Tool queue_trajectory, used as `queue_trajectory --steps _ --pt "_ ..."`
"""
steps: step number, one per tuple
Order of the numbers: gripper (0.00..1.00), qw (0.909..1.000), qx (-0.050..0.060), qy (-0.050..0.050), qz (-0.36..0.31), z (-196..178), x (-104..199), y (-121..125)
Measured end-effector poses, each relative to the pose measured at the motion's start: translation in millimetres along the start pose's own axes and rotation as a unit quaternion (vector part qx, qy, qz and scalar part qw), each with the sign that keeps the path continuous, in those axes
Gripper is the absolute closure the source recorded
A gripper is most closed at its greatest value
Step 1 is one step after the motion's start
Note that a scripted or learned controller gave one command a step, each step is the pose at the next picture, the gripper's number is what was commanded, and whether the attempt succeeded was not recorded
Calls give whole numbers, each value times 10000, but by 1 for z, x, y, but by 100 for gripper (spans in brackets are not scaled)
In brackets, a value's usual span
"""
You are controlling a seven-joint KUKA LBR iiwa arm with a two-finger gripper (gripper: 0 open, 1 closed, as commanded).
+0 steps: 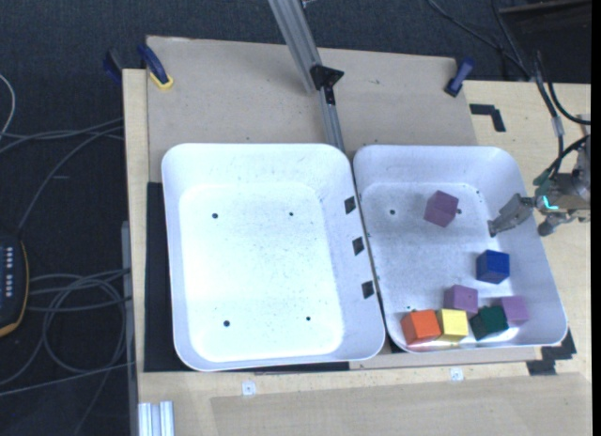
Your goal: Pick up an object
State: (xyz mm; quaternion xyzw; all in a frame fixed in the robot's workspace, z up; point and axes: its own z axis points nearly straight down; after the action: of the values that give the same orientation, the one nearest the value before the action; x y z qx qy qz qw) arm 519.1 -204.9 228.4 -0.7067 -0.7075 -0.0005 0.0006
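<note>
Purple cube (pixel 441 208) lies just left of gripper (pixel 528 218).

No readable text, label, brand, number or sign anywhere.

White bins (pixel 188 237), purple block (pixel 440 208)

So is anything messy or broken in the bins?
Nothing looks broken or spilled. The blocks sit in the right bin: most are bunched in its near corner, like the orange block and yellow block. One purple block sits apart and turned askew.
</note>
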Motion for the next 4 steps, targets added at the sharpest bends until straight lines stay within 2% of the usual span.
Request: queue_trajectory --steps 1,2,3,4 --pt "0 10000 27 8 4 53 7 -8" --pt "0 10000 -12 -15 8 106 -3 -4" --pt "0 9999 -78 -66 23 119 -9 1" --pt "100 9999 -108 -73 13 107 -9 3"
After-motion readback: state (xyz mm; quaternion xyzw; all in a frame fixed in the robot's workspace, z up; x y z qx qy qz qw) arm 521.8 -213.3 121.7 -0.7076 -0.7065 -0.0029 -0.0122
